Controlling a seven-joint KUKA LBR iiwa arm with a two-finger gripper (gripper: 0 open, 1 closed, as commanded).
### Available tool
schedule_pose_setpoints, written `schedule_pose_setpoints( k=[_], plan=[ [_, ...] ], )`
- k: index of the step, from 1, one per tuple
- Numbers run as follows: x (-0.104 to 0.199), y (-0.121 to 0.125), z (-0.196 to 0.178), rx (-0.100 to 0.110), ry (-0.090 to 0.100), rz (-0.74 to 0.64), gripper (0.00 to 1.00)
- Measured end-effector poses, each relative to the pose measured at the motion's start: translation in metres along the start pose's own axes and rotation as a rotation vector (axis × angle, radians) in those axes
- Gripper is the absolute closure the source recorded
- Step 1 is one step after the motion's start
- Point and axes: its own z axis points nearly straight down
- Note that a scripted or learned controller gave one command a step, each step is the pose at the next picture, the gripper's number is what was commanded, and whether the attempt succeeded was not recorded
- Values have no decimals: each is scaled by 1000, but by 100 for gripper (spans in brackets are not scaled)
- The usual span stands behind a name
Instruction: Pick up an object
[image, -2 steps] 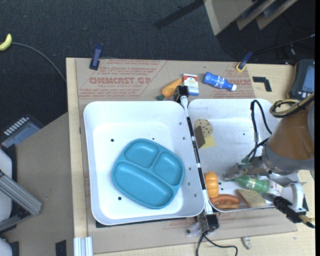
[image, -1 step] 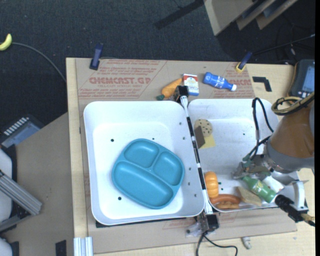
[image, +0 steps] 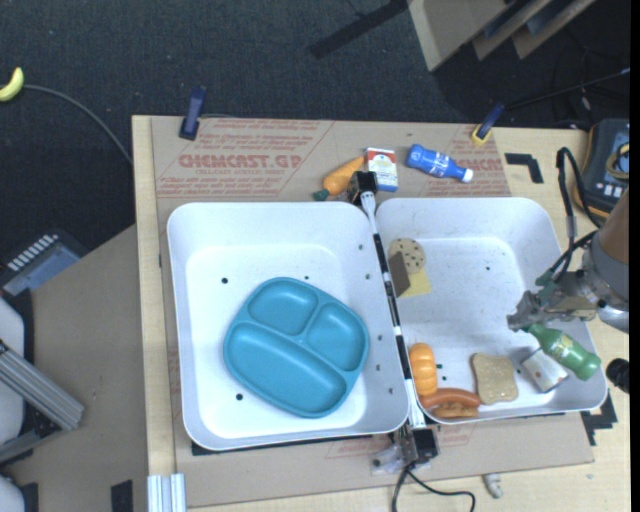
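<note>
The gripper (image: 545, 312) is hovering at the right bin's (image: 470, 215) three o'clock edge, just above the green bottle (image: 566, 351); whether its jaws are parted or closed, I cannot tell, and nothing is visibly held. The bottle is lying tilted at the bin's four o'clock, beside a grey block (image: 541, 372). In my judgement, the descent should be centring squarely across the bottle's narrow width, avoiding the bin wall.

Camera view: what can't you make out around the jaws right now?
- Gripper: too small and blurred to tell open from shut.
- Green bottle: its neck end sits under the gripper; contact unclear.
- Grey piece beside the bottle: too small to identify.
- Arm: cut off at the right edge.
</note>
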Motion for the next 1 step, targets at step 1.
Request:
schedule_pose_setpoints(
  k=[1],
  plan=[
    [54, 85, -27, 0, 2, -3, 100]
  ],
)
